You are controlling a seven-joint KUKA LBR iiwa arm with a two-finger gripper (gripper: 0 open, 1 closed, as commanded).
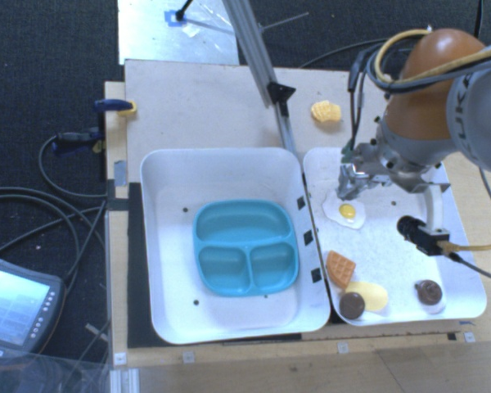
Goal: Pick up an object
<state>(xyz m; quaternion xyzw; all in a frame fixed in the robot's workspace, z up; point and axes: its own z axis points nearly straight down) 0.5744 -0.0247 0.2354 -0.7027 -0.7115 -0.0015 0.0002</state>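
One toy fried egg [346, 214] lies flat on the floor of the right bin [462, 244], and my pincer [349, 188] hangs right above its far edge; I cannot tell how the pincer is set. The egg looks thin, so I judge I could scrape the floor or slide off its rim.

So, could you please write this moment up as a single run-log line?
gripper: low in right bin, just above fried egg | held: nothing seen | blue tray: left bin | pick: not yet done
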